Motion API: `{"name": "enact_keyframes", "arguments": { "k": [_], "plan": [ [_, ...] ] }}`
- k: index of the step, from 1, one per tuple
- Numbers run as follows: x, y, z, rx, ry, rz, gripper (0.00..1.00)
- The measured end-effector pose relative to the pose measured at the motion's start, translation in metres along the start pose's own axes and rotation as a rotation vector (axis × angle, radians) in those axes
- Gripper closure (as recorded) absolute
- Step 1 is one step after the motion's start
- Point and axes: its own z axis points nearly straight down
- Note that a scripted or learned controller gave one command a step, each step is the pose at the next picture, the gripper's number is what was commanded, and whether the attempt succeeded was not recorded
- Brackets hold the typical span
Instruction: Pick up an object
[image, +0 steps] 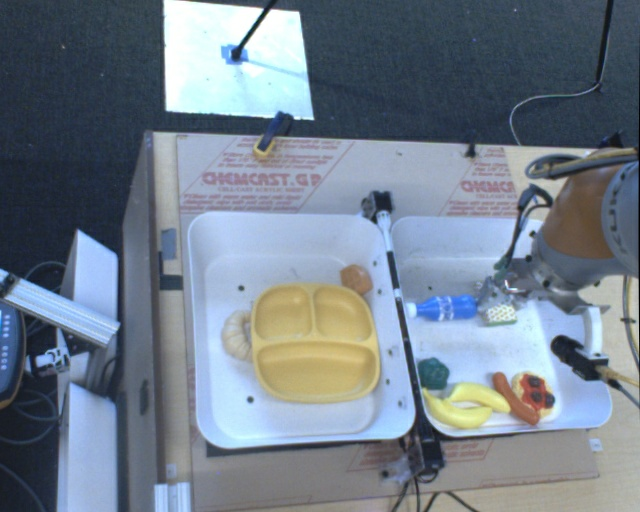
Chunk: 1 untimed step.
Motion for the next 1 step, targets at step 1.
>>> {"name": "enact_keyframes", "arguments": {
  "k": [1],
  "plan": [
    [-0.0002, -0.0195, -0.0423, 0.008, 0.017, -0.007, 1.00]
  ]
}}
